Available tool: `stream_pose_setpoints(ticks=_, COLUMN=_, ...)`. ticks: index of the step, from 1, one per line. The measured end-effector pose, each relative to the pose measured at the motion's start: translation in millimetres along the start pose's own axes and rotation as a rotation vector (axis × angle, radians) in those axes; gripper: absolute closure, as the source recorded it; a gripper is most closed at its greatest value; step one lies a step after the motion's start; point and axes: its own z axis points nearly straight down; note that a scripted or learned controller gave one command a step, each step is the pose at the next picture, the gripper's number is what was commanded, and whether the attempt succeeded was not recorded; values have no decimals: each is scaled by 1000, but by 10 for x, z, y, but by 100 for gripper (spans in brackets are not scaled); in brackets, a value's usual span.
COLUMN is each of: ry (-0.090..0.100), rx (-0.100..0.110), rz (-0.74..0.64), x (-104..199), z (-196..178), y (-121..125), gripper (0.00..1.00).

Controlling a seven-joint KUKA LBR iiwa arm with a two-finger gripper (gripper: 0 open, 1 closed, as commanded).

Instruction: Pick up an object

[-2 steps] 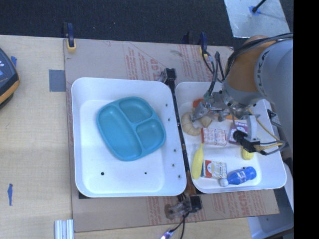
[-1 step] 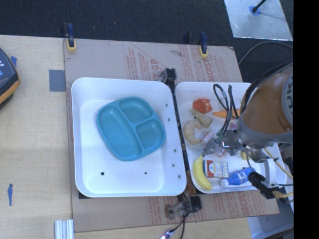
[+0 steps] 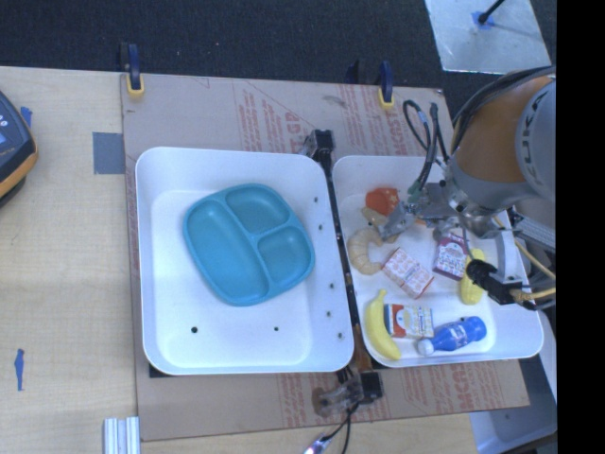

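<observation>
You have two shallow white plastic bins side by side on the cardboard-covered bench. The left bin (image 3: pixel 156 253) carries just a blue three-compartment plastic plate (image 3: pixel 248 244), lying flat near its middle and a little askew. All the candidates for picking sit crowded in the right bin (image 3: pixel 529 346), which is likely why the grey arm with its orange band (image 3: pixel 501 140) reaches over that bin's far right part.

The two-finger gripper (image 3: pixel 416 211) hangs low over the bin's upper middle, just beside a small red-orange rounded object (image 3: pixel 382 200) and above a pale beige curled piece (image 3: pixel 364 250). I cannot tell how its jaws stand: the wrist and cables hide them, and nothing can be seen held between them.

Look at how the rest lies. A pink-and-white patterned small box (image 3: pixel 408 270) rests near the bin's centre, a dark red printed packet (image 3: pixel 452 256) just right of it, partly under the arm. A yellow plastic banana (image 3: pixel 380 327) curves along the near left wall, touching a white carton with red and blue print (image 3: pixel 408 321). A blue bottle with a white cap (image 3: pixel 456 335) lies on its side by the near wall. A small yellow piece (image 3: pixel 471 287) sits next to the black part of the wrist hardware.

Judging from the pose, the red-orange object or the beige piece is the nearest target; the tight packing could let neighbours get nudged.
</observation>
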Motion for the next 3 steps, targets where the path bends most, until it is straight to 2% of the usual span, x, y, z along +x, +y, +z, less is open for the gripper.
stream_pose_setpoints(ticks=1, ry=-9, rx=-5, rz=2, x=144, z=419, y=11, gripper=0)
stream_pose_setpoints(ticks=2, ry=-5, rx=0, rz=-1, x=158, z=327, y=6, gripper=100)
stream_pose_setpoints(ticks=3, ry=0, rx=3, rz=-1, x=160, z=210, y=-237, gripper=100)
